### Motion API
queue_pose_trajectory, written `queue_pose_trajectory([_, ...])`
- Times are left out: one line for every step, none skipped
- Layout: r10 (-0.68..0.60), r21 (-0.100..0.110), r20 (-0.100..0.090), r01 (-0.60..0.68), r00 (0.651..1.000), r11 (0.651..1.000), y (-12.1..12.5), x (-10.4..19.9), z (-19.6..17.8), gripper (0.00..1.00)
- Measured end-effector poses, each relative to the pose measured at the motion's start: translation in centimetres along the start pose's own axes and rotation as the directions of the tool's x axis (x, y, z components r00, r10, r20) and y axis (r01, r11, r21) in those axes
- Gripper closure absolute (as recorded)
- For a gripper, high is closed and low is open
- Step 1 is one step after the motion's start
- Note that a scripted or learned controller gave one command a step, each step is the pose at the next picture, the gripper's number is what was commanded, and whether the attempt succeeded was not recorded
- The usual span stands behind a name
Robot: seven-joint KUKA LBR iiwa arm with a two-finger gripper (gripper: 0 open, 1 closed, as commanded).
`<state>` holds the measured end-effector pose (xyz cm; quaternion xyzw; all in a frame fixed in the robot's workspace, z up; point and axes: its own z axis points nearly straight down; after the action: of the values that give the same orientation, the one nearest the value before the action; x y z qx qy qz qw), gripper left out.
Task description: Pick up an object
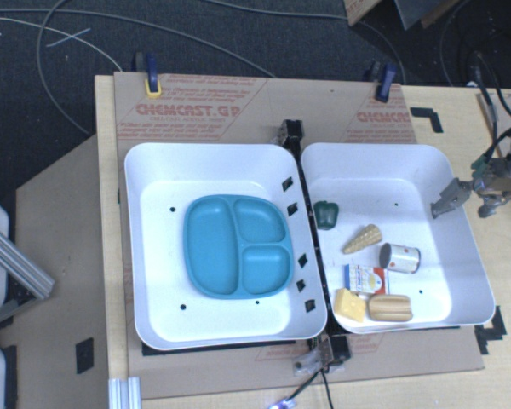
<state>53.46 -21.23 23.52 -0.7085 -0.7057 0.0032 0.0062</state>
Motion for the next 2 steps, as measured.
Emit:
queue_pose_trajectory([-0.004,-0.013,0.004,0.004,1.000,1.000,0.3,0.1,-0.7,0.00])
queue_pose_trajectory([-0.003,-0.007,0.001,0.003,1.000,1.000,0.6,-0.4,5.4,0.00])
